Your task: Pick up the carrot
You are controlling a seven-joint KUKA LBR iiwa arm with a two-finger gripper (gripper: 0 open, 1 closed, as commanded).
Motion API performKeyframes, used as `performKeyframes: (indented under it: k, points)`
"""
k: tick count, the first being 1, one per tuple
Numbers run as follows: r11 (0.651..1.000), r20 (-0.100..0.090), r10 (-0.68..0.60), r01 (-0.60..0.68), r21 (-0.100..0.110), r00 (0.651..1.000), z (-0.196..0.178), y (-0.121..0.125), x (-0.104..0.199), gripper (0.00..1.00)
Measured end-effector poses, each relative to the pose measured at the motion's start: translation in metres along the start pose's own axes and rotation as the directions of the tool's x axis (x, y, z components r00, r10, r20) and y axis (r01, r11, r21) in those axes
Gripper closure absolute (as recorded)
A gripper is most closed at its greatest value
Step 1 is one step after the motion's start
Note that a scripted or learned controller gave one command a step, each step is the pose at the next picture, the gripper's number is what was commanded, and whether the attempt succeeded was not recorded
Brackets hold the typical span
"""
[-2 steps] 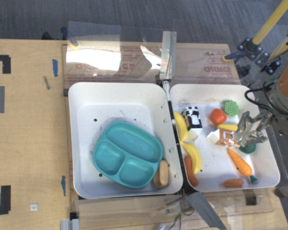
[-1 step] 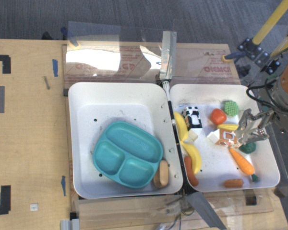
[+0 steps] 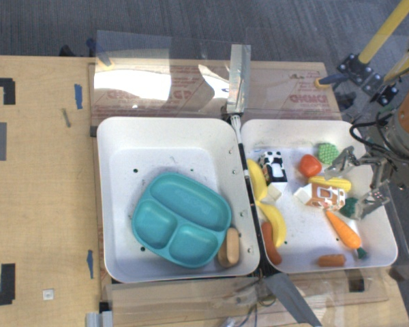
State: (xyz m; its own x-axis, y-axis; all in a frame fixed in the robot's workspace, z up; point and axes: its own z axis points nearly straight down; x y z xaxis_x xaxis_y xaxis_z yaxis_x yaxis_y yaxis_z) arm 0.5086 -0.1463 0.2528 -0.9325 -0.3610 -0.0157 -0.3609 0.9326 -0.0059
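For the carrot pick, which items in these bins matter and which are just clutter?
Belongs to the job:
- tapered orange carrot with a green stub, right bin
- two-finger metal gripper, near the right bin's right wall

Just lying about:
- teal divided plastic plate, left bin
- tan bread roll
- two yellow bananas
- red-orange tomato
- black-and-white toy cow
- small brown sausage

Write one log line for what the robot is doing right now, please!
task: pick up carrot | carrot: lying in right bin, not held | gripper: above bin's right side, near carrot's top end | status: not picked yet
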Motion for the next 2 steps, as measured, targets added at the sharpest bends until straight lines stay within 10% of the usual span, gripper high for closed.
performKeyframes:
  k: [1,2]
  points:
    - [0.991,-0.006,-0.133,0.133,-0.003,0.991,0.1558,-0.0039,0.0104,0.00]
    - [0.991,-0.003,-0.136,0.136,-0.003,0.991,0.1470,-0.0023,0.0085,1.00]
